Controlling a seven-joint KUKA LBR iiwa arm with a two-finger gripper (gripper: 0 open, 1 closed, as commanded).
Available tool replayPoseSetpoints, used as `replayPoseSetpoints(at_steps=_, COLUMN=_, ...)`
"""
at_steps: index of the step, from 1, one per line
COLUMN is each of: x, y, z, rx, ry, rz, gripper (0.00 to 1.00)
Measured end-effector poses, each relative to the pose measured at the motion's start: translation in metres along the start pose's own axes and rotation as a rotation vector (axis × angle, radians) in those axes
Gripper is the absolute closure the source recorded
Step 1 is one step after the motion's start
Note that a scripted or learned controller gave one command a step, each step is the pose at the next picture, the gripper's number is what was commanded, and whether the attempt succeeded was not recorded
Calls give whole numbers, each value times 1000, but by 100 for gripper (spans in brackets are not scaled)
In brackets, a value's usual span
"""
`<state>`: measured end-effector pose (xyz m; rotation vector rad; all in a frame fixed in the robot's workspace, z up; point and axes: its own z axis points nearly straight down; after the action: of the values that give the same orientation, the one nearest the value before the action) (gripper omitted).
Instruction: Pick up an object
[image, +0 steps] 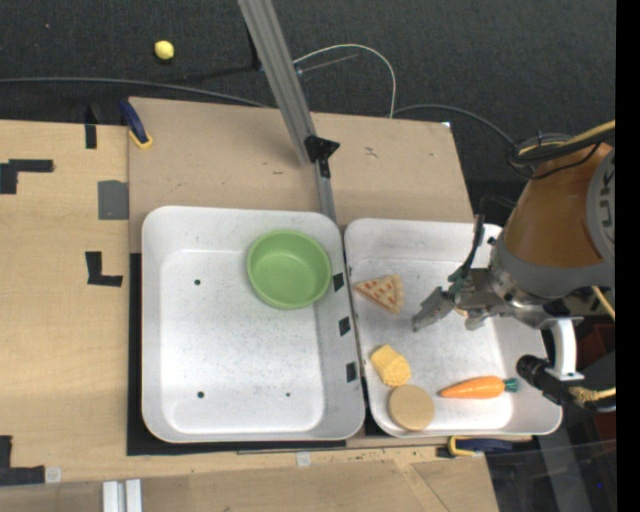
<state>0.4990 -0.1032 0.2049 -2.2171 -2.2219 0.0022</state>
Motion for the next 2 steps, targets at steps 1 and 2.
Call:
replayPoseSetpoints(at_steps=1, x=0, y=0, z=0, rx=0, ry=0, rz=1, gripper=0)
replayPoseSetpoints(at_steps=2, x=-10, y=0, z=52, rx=5, ry=0, rz=2, gripper=0)
